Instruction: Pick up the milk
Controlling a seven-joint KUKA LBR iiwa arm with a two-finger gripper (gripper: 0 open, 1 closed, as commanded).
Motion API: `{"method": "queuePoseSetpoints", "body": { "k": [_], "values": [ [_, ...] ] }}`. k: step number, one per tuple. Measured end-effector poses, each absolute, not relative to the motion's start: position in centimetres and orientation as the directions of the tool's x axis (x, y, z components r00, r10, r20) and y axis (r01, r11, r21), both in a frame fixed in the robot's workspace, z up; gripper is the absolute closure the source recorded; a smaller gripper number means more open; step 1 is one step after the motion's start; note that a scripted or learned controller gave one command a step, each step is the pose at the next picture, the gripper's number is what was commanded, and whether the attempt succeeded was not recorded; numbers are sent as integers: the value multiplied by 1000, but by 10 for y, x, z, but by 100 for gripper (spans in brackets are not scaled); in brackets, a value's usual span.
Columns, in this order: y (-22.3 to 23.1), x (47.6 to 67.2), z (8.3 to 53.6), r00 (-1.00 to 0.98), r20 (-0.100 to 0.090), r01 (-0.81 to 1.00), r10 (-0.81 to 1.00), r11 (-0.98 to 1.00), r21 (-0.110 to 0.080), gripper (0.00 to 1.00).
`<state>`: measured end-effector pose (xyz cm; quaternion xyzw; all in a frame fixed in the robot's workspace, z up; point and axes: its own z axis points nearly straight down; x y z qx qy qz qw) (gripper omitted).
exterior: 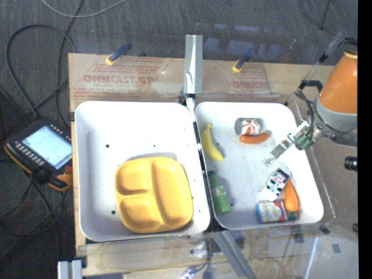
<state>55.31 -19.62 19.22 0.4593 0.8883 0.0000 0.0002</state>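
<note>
At the near right corner of the right bin (244, 167), the milk carton (278, 180) is lying small and tilted, hemmed in on its near side; a carrot (290, 197) is lying just beside it, seemingly touching, and a tin (268, 211) is sitting on its side right under both; this crowding is posing the main risk, since a hand coming down here is likely to be closing on the carrot or the tin instead, or nudging the carton away toward the bin's right wall.

A green bottle (220, 192) is lying along the bin's left wall, well apart from the carton and probably not interfering.

The hand (273, 156) is hanging over the bin just beyond the carton, slanting down from the arm (340, 95) at the right edge; whether it is open or closed I cannot tell, and nothing is showing in its grip; it is sitting off the carton toward the far side, so a straight drop from here is likely to be meeting bare bin floor; because the carton is lying tilted, the hand's angle may also be mismatching its sides, making it slip out.

Farther back, a banana (210, 143) and a red and white can (249, 125) are lying clear of the path; a yellow tray (154, 193) is sitting in the left bin (99, 127) on the bench (145, 80).
</note>
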Motion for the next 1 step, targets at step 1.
{"method": "queuePoseSetpoints", "body": {
  "k": [1],
  "values": [
    [-221,538,105,-374,2,927,927,374,-1,0]
  ]
}}
